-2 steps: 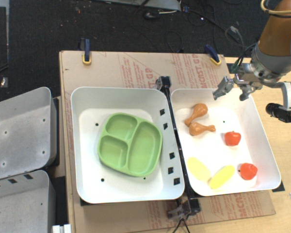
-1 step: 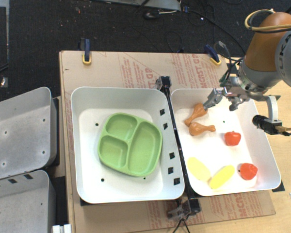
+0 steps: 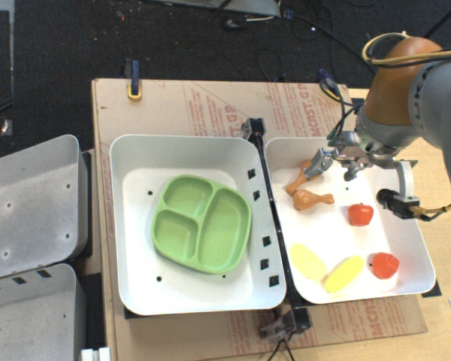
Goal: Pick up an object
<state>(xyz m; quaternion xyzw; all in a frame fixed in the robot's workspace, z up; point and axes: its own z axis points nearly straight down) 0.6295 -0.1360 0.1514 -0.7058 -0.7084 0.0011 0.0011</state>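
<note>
Grey arm (image 3: pixel 428 104), jaws spread, low.

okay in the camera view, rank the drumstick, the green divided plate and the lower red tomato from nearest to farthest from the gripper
From the gripper, over the right bin's far end:
1. Drumstick: just below and left of the gripper, right bin.
2. Lower red tomato: near corner of the right bin, beside the yellow pieces.
3. Green divided plate: across the divider, middle of the left bin.
</note>
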